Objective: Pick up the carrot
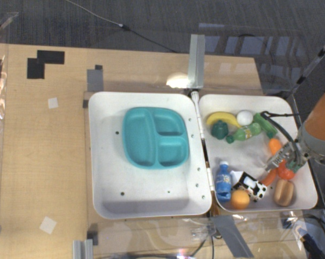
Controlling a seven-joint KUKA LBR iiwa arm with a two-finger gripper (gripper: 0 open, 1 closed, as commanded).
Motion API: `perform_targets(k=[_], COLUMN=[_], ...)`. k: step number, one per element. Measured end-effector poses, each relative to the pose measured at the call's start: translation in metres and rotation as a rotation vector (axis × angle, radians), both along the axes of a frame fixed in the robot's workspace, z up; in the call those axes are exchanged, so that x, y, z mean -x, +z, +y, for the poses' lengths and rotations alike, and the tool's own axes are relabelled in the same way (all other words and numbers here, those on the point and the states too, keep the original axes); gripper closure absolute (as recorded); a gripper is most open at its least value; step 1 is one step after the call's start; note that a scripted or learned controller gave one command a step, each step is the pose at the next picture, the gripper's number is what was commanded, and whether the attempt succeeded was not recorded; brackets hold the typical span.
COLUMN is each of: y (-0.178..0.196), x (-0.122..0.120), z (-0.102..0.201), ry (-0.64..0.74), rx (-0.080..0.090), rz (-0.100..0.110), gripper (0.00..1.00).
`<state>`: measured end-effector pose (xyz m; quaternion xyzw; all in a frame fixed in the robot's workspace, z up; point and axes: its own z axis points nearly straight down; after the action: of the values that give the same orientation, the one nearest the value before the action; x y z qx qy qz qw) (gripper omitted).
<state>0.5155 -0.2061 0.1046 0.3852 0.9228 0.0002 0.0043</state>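
We see the bench carrying two white bins. The left bin holds a teal divided tray near its centre. The right bin is crowded along its edges. The arm comes in over that bin's right edge, and its gripper sits low there, beside the carrot; we cannot tell how its claw is set. The carrot lies near the right edge, a banana by the far edge, a blue bottle and an orange by the near edge.
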Motion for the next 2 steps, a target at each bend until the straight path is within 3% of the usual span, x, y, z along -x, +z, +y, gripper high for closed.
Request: perform_targets(k=[1, 2], y=[0.040, 0.197], x=[-0.031, -0.038], z=[0.067, -0.003], ry=[-0.040, 0.084], rx=[-0.004, 0.006], rz=[-0.004, -0.013], gripper=[1.00, 1.00])
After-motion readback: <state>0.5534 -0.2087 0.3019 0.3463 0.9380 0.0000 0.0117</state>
